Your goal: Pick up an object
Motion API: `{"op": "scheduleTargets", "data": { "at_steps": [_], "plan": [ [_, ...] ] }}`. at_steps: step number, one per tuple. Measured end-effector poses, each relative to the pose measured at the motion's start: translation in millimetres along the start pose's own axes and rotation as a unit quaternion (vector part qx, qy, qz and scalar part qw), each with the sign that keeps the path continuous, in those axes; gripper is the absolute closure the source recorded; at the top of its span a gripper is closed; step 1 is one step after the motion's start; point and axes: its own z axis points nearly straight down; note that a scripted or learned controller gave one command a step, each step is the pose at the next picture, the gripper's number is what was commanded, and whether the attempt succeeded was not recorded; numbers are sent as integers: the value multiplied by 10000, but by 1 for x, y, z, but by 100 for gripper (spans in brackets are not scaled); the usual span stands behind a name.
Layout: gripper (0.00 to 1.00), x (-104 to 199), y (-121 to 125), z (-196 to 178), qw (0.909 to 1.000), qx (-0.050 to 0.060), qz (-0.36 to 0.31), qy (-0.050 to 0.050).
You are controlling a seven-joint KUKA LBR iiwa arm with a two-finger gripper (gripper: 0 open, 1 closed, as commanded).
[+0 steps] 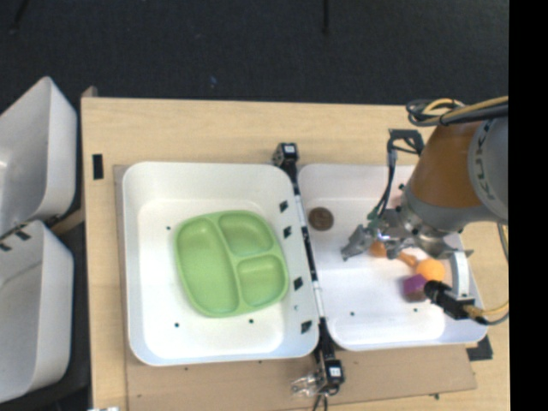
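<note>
**Gripper low in the right bin, next to a small orange piece**

The gripper [358,245] hangs over the middle of the right bin [360,315], toward the divider between the two bins. The grey arm [445,169] with its orange band comes in from the right. From this slant I cannot tell whether the gripper is open or closed, and nothing can be seen held in it.

A small orange piece [378,248] lies just beside the gripper on its right and is partly covered by it, so its long axis and heading cannot be made out. A brown disc [320,219] lies flat on the bin floor up and to the left of the gripper, close to the divider and apart from the gripper. It is round, so it points no way. An orange ball [431,270] sits further right under the wrist. A purple block [414,288] lies just below it, and the two seem to touch.

The left bin [154,195] holds a green divided plate [231,262] lying flat near its middle. The plate has one large compartment on its left side and two smaller ones on its right. Its long axis runs from upper left to lower right.
</note>
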Motion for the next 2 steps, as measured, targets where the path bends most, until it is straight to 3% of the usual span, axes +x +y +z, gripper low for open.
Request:
{"op": "scheduleTargets", "data": {
  "at_steps": [1,2],
  "plan": [
    [0,-1,0,52,10000,-7,6,-2],
    [100,-2,1,39,10000,-26,46,0]
  ]
}}
